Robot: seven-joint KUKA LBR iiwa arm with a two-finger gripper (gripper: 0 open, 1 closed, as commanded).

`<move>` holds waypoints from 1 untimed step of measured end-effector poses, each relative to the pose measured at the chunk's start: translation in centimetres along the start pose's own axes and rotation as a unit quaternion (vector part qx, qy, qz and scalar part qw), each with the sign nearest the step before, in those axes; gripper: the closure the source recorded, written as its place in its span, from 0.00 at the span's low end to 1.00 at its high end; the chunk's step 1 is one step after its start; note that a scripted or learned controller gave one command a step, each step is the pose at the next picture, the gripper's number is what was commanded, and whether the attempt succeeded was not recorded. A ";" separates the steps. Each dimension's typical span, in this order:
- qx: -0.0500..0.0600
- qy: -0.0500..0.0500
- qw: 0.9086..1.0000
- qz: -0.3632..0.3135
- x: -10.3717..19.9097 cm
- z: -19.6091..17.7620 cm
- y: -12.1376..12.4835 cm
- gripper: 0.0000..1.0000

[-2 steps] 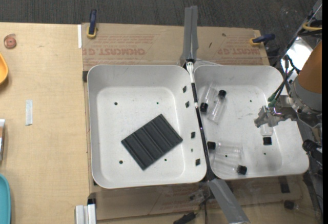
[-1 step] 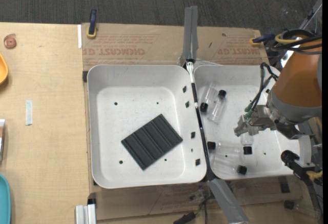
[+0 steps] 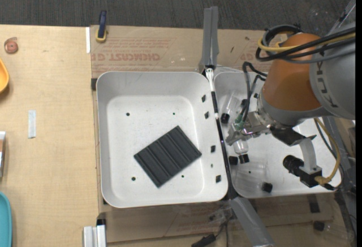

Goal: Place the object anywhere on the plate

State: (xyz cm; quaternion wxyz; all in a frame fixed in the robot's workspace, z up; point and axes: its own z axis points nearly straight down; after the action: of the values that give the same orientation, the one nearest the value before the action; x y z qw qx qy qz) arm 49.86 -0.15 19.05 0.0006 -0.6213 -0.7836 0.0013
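A dark grey ribbed plate (image 3: 168, 155) lies flat and turned at an angle in the left bin (image 3: 113, 127), toward its front right. My gripper (image 3: 236, 137) hangs low over the left part of the right bin (image 3: 283, 186), close to the wall between the two bins. The orange wrist band and grey arm cover much of that bin. Something small and pale sits at the gripper's tip, too blurred to name. Small black pieces lie close by, one just below the gripper (image 3: 242, 158) and one near the front (image 3: 267, 187).
Another small black piece (image 3: 224, 118) rests by the dividing wall. A grey post (image 3: 210, 37) stands behind the bins. On the wooden bench to the left are a small pale strip (image 3: 31, 124) and a blue-handled clamp (image 3: 102, 25).
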 end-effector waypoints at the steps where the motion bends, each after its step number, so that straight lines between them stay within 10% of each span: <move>1: 0.000 -0.001 1.000 0.009 6.8 -3.2 5.9 1.00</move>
State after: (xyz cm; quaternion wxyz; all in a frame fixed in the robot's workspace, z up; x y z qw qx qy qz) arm 54.03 7.84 22.23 0.0004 -0.6284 -0.7779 0.0020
